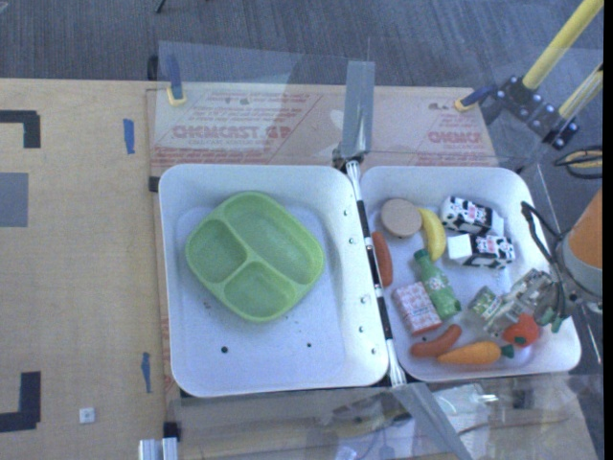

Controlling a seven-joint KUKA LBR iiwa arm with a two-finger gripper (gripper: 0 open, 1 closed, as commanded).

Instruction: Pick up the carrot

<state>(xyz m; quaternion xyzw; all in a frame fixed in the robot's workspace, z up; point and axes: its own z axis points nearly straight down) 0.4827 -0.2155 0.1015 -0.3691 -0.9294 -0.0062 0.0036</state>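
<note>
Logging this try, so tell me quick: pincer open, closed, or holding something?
Pincer: cannot be told; it sits low in the right bin, just above the carrot.

A single fixed camera hangs above the bench (67,257) and looks down at a slant, so the far floor fills the top of the frame and the bench's near edge runs along the bottom. It stands far enough back to take in both white bins whole: the left bin (192,353) sits at centre frame, the right bin (565,353) toward the right edge. The arm (589,242) enters from the right edge.
</note>
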